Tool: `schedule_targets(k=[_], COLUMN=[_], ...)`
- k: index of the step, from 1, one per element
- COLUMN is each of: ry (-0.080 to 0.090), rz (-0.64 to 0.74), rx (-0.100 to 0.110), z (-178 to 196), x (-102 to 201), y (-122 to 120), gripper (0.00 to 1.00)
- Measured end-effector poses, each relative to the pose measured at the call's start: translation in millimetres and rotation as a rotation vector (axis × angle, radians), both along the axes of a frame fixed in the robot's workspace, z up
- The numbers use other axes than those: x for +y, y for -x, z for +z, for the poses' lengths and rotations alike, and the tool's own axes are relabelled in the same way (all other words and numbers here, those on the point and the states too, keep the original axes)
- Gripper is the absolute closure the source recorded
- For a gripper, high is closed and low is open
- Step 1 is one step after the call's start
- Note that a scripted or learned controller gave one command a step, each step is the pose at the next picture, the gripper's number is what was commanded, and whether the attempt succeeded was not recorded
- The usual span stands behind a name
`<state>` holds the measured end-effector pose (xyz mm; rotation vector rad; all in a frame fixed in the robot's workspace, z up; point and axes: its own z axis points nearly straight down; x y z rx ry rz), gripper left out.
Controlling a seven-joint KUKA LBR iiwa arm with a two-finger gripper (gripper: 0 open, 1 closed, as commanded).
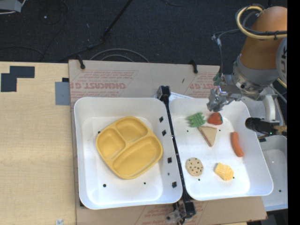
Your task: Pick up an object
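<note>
My gripper (pixel 214 106) hangs over the far part of the right bin (pixel 255 184), its tips just above a small red tomato-like piece (pixel 215 119). Nothing shows between the fingers. Beside the red piece lies a green leafy piece (pixel 196 120). A tan wedge (pixel 209 135) sits just in front of them. An orange sausage (pixel 237 144) lies to the right, a round cookie (pixel 194 166) and a yellow chunk (pixel 224 171) near the front.
The left bin (pixel 86 125) holds a yellow divided plate (pixel 129 146). A black divider (pixel 169 142) runs between the two bins. The arm's orange band and grey wrist (pixel 260 55) stand over the right bin's far right corner.
</note>
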<state>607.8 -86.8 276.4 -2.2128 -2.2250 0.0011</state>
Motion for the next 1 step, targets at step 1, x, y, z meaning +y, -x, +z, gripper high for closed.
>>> schedule_targets(k=[1], ry=[0.0], rz=[0.0], rx=[0.001], z=[-8.9], x=[62.7], y=[-3.4], gripper=[1.0])
